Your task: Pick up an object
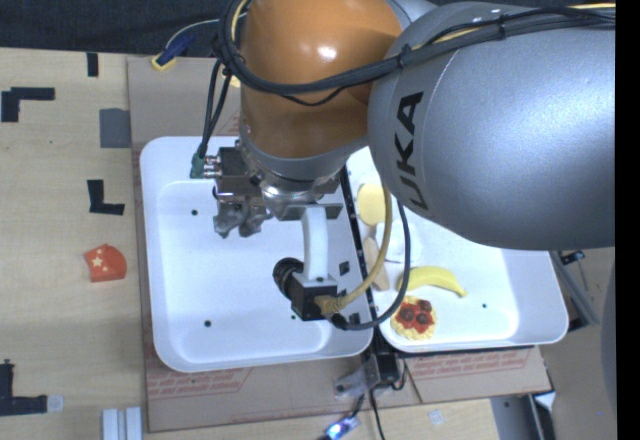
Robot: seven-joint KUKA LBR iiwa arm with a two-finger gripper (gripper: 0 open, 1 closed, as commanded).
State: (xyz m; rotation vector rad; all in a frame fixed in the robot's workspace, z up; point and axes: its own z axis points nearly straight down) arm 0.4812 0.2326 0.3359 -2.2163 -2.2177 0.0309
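From my feed: two bins side by side on the worktop [60, 228]. Arm [480, 118] over the left bin [175, 328], tool [243, 218] above its floor. In the right bin [520, 323], banana [432, 278] behind a small tart [414, 318]. A loose piece [106, 263] lies left of both bins.

You see a shiny orange band [315, 28], smooth grey metal arm [510, 128], and smooth white plastic bins [175, 328].

Two shallow white bins sit side by side: the left bin [170, 258] under the gripper [240, 220], the right bin [520, 313] beside it. One yellow banana [432, 279], one small round tart [415, 317] and one pale yellow object [372, 203] lie right of the gripper. One red object [105, 263] lies well left.
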